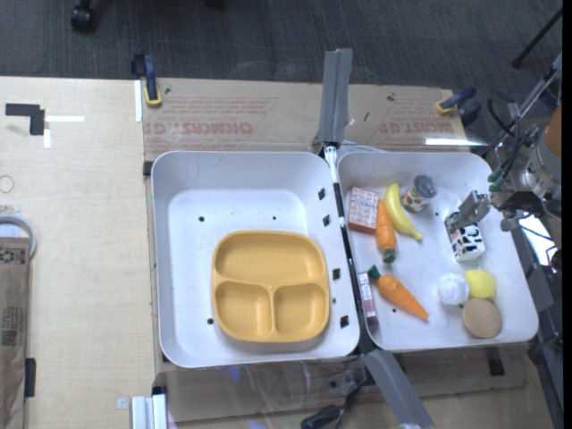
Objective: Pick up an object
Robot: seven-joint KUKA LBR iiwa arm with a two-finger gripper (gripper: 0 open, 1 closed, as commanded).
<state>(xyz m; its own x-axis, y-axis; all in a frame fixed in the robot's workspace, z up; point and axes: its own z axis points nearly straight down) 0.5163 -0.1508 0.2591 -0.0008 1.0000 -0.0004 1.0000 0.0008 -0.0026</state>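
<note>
Two shallow white plastic bins point(170, 266) are seen side by side on a pale wooden bench point(71, 239), with brown printed cardboard point(232, 114) laid behind them. In the left bin a smooth yellow-orange plate point(270, 286) is laid flat, rounded at the corners and split into three compartments, one long and two smaller.

The right bin is crowded. A small pink-and-white box point(362, 209) is set near the divider, and just beside it a short orange carrot point(385, 231) is laid upright in the view, touched along its side by a curved yellow banana point(400, 211). A small jar with a grey lid point(418, 193) is placed just past the banana's tip. Lower down, a second carrot point(399, 295) is laid at a slant, green top toward the divider. At the near right corner a white ball point(453, 288), a glossy yellow lemon point(481, 283) and a matte tan round object point(482, 318) are clustered together.

The gripper point(468, 213) is brought in from the right, its metal fingers lowered right over a black-and-white spotted block point(468, 242). Whether the pincer is released or clenched cannot be told from this angle, and a grasp on the block cannot be confirmed.
</note>
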